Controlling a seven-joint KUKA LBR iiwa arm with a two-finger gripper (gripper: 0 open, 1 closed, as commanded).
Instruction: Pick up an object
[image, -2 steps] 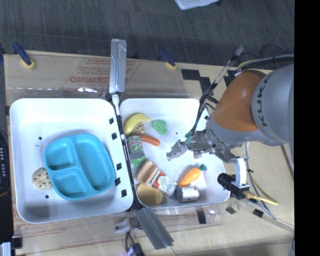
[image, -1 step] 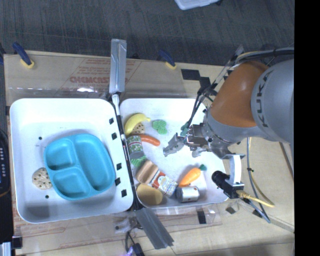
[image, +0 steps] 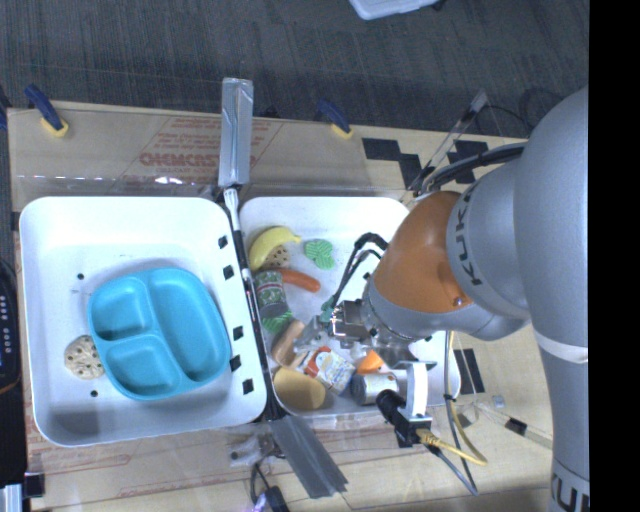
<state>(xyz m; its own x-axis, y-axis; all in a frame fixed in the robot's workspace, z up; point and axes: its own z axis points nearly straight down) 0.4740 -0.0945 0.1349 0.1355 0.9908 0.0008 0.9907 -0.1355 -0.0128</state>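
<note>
White plastic makes up both shallow bins on the bench, and the left bin carries a blue divided tray with a round cookie lying just beside its left edge; both look light, the tray stiff and smooth-rimmed, the cookie flat and awkward to pinch from above. Across the divider, the right bin holds the crowd of likely candidates: a yellow banana near the top left, a small green leafy piece next to it, an orange carrot just below, a dark can against the divider, a tan bread-like piece, and a rounded tan lump at the lower rim beside a small printed packet. These are probably hollow toy foods, so light, fairly rigid and a little slick; the carrot and banana would best be taken across their narrow middle, while the can, lying on its side, may roll unless gripped across its width. The gripper hangs low over the middle of this pile, near the bread-like piece and packet, but the orange-banded wrist hides the jaws and I cannot tell whether they are spread or pressed together, nor whether anything sits between them
</note>
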